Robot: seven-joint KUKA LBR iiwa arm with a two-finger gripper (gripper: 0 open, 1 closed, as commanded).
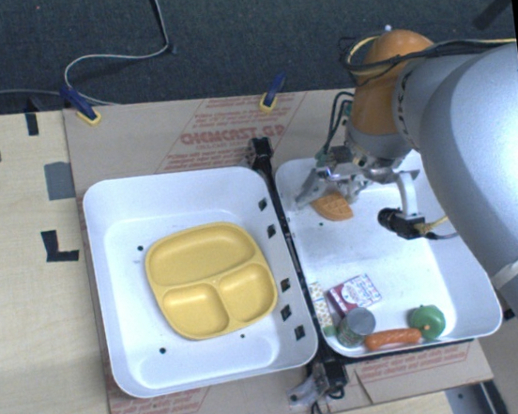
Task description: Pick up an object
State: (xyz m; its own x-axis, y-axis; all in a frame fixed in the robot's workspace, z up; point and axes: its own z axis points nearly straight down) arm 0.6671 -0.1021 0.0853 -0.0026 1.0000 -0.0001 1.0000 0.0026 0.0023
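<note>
1. Camera view: the gripper (334,185) is seen low over the far end of the right bin (456,265), with a brown bread-like piece (334,207) just at its fingertips — whether it is clamped cannot be told.
2. At the near end are gathered a snack packet (354,292), a grey can (357,325), a sausage (392,337) and a green pepper (427,319).
3. A yellow divided plate (212,278) is seen in the left bin (120,267).

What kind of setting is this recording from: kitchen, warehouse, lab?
Most likely a robotics lab bench: two white bins clamped on cardboard, toy food such as a plastic carrot, and loose cables behind.
</note>
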